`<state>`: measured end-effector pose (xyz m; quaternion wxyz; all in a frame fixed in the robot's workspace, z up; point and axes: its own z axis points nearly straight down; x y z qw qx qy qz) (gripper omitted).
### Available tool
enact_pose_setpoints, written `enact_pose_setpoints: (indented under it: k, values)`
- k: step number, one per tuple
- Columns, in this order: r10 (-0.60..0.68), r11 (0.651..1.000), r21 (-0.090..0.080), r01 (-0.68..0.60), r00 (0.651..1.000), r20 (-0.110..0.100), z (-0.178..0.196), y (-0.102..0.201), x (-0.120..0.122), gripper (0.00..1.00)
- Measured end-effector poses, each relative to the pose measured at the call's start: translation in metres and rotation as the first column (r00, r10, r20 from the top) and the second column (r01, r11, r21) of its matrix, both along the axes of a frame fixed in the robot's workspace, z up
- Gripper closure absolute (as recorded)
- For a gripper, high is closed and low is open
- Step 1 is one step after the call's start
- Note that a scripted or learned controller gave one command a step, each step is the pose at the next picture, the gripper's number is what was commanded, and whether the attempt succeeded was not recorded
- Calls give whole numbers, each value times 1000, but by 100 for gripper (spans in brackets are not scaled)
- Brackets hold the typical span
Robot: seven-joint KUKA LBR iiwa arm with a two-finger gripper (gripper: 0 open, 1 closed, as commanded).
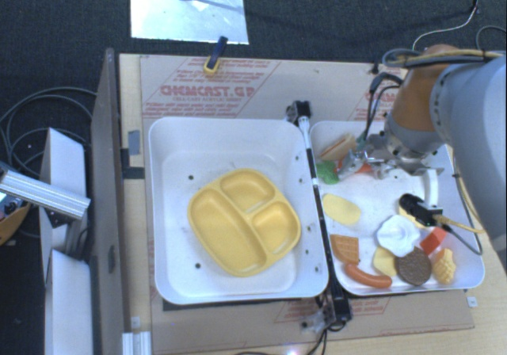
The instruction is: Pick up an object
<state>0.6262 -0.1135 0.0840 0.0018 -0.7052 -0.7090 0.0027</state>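
The grey arm reaches in from the right over the right bin, its orange band above the wrist. The tool sits low at the bin's upper left, near a tan block and a green piece; how it is set, and whether it has hold of anything, I cannot tell. Below lie a pale yellow slice, a waffle, a sausage, a white cup-like piece, a brown cookie and a corn cob. The left bin holds a yellow divided tray, resting on the desk.
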Motion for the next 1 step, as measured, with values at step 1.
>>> enact_pose_setpoints:
  k: [1]
  values:
    - [-12,1000,4,12,999,-46,-4,5,24,0]
